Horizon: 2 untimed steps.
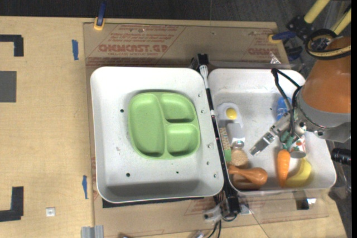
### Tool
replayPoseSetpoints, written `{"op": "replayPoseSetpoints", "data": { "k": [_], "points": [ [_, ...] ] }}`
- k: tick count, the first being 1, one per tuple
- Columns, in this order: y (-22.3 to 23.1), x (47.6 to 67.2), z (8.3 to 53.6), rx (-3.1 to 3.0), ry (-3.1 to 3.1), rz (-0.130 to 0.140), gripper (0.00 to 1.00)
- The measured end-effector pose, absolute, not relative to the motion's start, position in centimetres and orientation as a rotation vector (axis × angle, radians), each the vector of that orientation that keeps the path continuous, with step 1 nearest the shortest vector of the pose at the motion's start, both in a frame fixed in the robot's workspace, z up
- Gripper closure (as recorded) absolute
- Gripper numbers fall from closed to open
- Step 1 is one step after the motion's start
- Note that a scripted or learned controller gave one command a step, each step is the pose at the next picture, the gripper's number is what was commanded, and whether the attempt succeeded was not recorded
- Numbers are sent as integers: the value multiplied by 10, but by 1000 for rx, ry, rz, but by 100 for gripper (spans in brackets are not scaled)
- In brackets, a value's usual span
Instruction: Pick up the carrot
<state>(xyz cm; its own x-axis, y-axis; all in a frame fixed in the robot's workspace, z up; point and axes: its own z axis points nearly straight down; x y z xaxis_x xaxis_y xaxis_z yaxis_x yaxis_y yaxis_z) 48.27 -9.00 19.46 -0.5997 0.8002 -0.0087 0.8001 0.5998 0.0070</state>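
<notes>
The carrot [283, 166] stands roughly on end near the front of the right bin [256, 83], touching a banana [302, 172] on its right. We see the gripper [285, 139] just above the carrot's top; we cannot tell how far the jaws are parted, nor whether they hold anything, since wrist and cables crowd that spot. Risk: closing could catch the banana too, or tip the carrot toward the brown drumstick [249, 175] nearby.
</notes>
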Motion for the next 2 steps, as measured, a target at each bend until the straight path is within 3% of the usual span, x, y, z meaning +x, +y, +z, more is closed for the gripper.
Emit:
{"op": "replayPoseSetpoints", "data": {
  "k": [1, 2],
  "points": [
    [-115, 482, 98, 1360, 2822, 3, 0],
    [-108, 495, 95, 700, 3009, 10, 0]
  ]
}}
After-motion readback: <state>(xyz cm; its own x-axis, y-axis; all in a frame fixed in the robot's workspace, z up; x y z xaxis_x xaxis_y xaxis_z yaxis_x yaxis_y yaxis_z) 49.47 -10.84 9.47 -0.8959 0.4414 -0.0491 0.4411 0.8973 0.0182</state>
